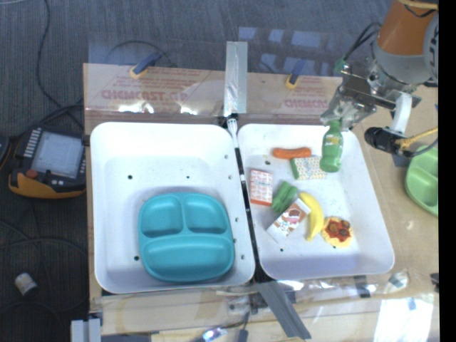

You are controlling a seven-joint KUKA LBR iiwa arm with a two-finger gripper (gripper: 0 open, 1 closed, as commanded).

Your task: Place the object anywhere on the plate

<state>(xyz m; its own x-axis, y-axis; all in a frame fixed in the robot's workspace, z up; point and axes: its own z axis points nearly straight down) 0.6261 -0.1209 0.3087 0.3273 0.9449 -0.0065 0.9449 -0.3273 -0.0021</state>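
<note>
The gripper (340, 122) hangs over the far right corner of the right bin (370, 212), its fingers closed on the cap of a green bottle (331, 150) that dangles upright below them, seemingly just clear of the bin floor, though the slant makes that hard to judge. The teal plate (187, 235) lies in the left bin (114, 191), toward its near edge.

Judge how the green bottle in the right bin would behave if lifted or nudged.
The green bottle looks like small moulded plastic, so probably light and stiff. Its rounded body would likely roll once it lies flat. Its smooth surface may slip in the gripper just above it.
</note>
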